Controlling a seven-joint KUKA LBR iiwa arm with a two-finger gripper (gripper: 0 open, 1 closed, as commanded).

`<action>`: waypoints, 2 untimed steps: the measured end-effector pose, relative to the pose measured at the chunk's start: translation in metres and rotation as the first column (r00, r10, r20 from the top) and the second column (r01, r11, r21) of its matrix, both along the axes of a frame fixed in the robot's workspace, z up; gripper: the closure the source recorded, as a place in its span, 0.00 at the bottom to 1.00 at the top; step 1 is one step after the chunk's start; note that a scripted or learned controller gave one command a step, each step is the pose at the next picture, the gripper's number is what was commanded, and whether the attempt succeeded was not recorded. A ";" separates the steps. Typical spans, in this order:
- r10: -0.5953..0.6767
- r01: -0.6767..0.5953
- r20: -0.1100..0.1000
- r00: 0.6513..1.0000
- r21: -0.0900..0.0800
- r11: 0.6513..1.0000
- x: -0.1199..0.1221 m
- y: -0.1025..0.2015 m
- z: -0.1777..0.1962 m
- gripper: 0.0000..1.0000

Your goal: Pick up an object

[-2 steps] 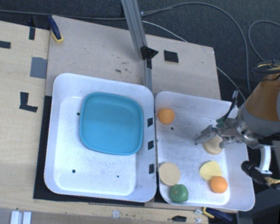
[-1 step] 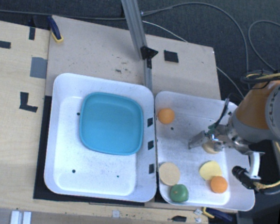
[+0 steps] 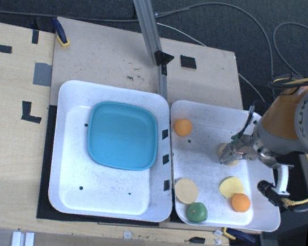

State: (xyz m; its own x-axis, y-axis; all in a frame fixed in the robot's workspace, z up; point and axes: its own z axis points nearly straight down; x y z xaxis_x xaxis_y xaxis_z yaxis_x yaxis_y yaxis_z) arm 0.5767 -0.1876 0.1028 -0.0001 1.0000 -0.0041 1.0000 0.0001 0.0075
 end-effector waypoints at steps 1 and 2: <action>0.000 0.000 -0.003 1.000 0.003 1.000 -0.002 -0.001 0.062 1.00; 0.001 -0.001 -0.003 1.000 0.003 1.000 -0.003 0.004 0.123 1.00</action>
